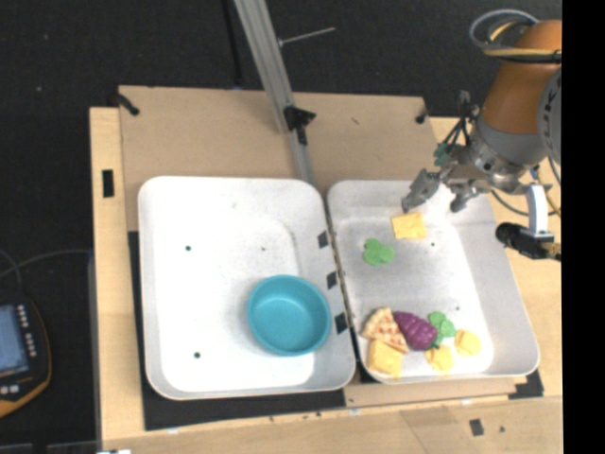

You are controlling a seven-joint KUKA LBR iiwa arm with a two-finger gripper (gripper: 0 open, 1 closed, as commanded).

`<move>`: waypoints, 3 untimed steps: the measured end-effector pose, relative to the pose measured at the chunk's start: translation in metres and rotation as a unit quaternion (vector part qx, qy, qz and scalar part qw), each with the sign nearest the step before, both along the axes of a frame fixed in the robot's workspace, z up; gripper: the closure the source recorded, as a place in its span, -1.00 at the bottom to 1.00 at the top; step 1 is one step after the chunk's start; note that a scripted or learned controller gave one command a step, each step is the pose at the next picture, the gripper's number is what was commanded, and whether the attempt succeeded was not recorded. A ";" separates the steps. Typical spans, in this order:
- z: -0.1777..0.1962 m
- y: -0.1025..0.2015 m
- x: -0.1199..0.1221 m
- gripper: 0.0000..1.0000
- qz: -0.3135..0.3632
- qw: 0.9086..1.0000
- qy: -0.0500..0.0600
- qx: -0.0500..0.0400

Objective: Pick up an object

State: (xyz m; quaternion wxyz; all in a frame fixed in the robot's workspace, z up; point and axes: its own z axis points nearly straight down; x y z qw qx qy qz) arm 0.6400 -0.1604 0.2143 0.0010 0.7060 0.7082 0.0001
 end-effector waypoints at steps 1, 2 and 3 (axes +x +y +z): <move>0.000 0.000 0.000 -1.00 0.000 1.000 0.000 0.000; -0.051 -0.012 -0.001 -1.00 -0.002 1.000 0.002 0.000; -0.103 -0.018 -0.008 -1.00 -0.002 1.000 0.002 0.000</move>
